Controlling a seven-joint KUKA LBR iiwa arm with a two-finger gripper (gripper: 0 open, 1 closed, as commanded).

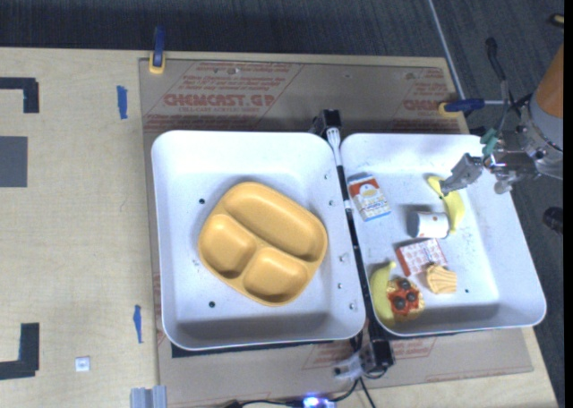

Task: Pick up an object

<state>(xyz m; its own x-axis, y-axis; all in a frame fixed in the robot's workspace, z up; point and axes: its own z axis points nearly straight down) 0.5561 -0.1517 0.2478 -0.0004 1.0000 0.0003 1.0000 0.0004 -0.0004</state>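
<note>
Near edge, bottom center of frame: cables are sitting at the seam btwn the two bins. On the desk, far lower left, a small white tag is lying beside black tape marks.

Left bin, center-left of frame, is holding a yellow three-part tray, lying flat w/ its compartments facing up.

Right bin, center-right, is carrying the small stuff. Lowest in it: a yellow bowl w/ a red-and-dark item inside, sitting at the bin's lower left corner. Just right of it an orange ridged piece is touching a red-and-white packet. Above those a white cup is lying on its side, just beside a banana which is running up toward the upper right. Upper left of this bin: a small carton w/ a red top, apart from the rest.

End effector is hanging over the upper right part of the right bin, right at the banana's top end; can't tell if it's released or clenched, nothing is visibly btwn its tips. Arm is coming in from the right edge.

Far side: brown cardboard sheet under the bins, clamp at its upper left corner.
</note>
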